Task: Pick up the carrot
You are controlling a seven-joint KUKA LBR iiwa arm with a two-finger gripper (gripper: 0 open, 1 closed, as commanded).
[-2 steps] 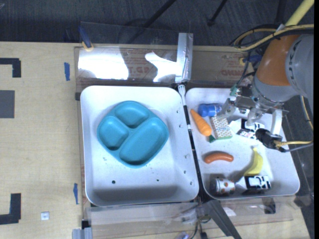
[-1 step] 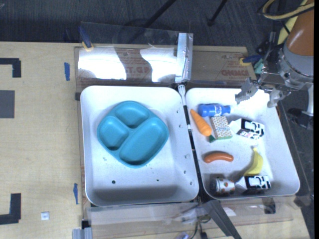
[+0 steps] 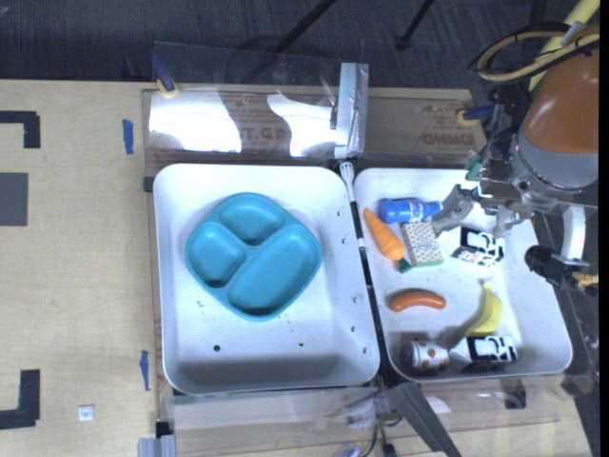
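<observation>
Carrot (image 3: 384,235) is seen lying at the right bin's (image 3: 557,350) far-left side, just beside a blue bottle (image 3: 409,209), so the gripper (image 3: 473,208), spread open and empty, should be lowered squarely across its middle.

Both bins (image 3: 181,274) are showing white. The sectioned plate (image 3: 252,253) is showing blue; the carrot (image 3: 384,235) orange; the bottle (image 3: 407,209) blue; the banana (image 3: 487,312) yellow; the sausage (image 3: 416,301) orange-red; the small carton (image 3: 479,247) black-and-white patches.
</observation>
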